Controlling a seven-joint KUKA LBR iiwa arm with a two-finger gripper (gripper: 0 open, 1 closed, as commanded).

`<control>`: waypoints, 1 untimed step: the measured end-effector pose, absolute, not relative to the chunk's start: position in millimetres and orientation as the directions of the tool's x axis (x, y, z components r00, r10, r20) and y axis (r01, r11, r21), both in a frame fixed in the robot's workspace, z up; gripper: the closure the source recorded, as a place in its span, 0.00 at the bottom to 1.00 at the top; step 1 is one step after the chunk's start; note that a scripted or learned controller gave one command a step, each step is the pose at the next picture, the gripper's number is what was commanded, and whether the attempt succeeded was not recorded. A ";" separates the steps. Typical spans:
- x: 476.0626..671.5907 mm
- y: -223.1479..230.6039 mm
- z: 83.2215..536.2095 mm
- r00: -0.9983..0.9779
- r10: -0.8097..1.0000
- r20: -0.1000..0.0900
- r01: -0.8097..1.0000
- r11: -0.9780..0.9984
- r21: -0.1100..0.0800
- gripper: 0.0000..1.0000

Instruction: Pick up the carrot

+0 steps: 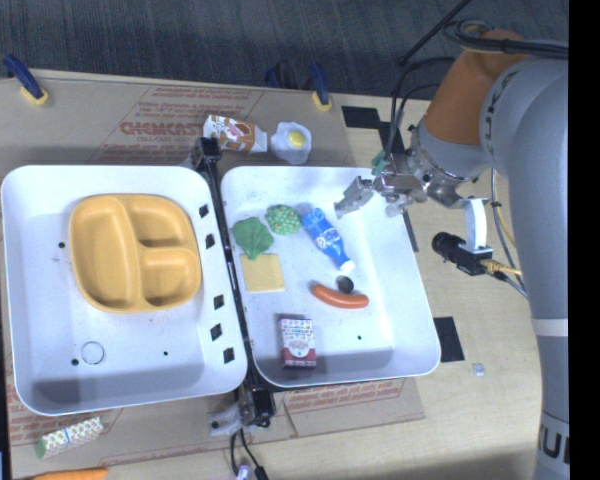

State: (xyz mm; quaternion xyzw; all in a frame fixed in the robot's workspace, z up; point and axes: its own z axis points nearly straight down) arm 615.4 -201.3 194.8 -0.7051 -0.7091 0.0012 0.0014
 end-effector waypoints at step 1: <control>548.0 -135.8 96.1 -0.024 1.000 0.002 1.000 0.024 -0.007 0.00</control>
